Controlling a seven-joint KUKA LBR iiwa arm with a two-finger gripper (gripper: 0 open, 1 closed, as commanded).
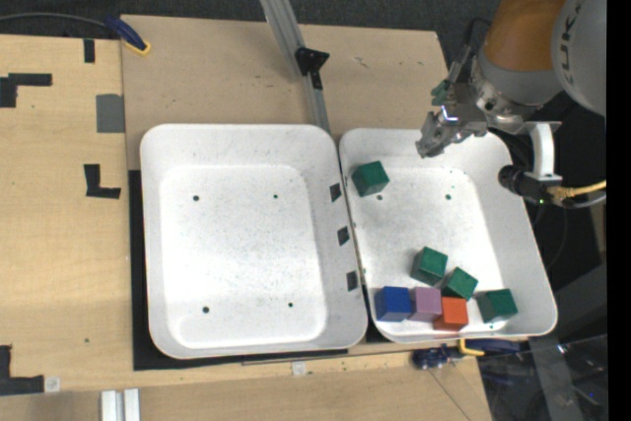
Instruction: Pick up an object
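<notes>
The right bin [513, 212] holds a lone green cube [371, 178] near its far left corner. A cluster sits near its front edge: a green cube [430, 265], another green cube [460, 284], a third green cube [496, 304], a blue cube [394, 303], a purple cube [428, 302] and an orange cube [454, 313]. My gripper [434, 141] hangs over the far edge of the right bin, to the right of the lone green cube. Nothing shows between its fingers.
The left bin [242, 237] lies beside the right one. A slanted metal rail [286, 25] runs down to the gap between the bins. A blue-and-yellow tool [128, 33] lies on the bench at the far left. Black cables [537, 180] hang near the arm.
</notes>
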